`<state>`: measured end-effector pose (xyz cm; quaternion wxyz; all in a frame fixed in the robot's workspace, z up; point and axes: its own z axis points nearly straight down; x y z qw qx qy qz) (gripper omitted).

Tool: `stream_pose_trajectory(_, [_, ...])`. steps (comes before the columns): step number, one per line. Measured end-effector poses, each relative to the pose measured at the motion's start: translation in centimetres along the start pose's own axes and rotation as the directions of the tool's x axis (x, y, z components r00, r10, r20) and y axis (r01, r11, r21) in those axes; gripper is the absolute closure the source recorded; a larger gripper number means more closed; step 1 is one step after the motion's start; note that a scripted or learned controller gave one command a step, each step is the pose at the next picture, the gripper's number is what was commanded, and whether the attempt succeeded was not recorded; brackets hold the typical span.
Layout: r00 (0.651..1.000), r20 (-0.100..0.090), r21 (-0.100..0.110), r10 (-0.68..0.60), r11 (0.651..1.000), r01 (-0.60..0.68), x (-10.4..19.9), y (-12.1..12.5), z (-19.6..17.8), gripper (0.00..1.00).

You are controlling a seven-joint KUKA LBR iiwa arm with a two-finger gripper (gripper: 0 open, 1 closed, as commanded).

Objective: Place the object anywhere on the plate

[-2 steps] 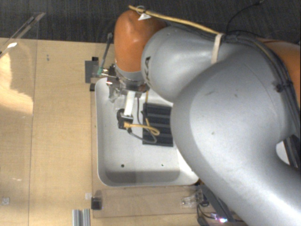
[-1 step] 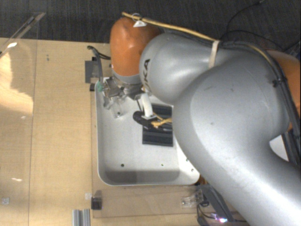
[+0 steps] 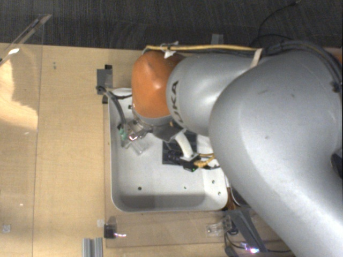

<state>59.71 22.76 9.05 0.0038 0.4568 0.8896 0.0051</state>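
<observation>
My grey arm with its orange band (image 3: 150, 87) reaches far over the left white bin (image 3: 161, 199) and covers most of it. The gripper (image 3: 133, 137) hangs low near the bin's left wall, just under the orange band. It looks like pale, partly see-through hardware with a small green spot beside it. A dark flat object (image 3: 172, 154) lies on the bin floor just right of the gripper, partly under the wrist. I cannot make out anything held in the gripper.
White and yellow cables (image 3: 195, 162) run from the wrist over the bin floor. Black clamps stand at the bin's far left corner (image 3: 106, 82) and near left corner (image 3: 110, 230). Bare wooden bench (image 3: 59, 154) spreads to the left.
</observation>
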Motion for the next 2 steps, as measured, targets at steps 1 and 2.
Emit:
stream_pose_trajectory(1, [0.986, -0.002, 0.011, -0.166, 0.986, 0.166, -4.8, 5.5, -1.5, 1.00])
stream_pose_trajectory(2, [0.950, 0.004, 0.002, -0.312, 0.950, 0.312, -1.2, 0.5, 0.0, 1.00])
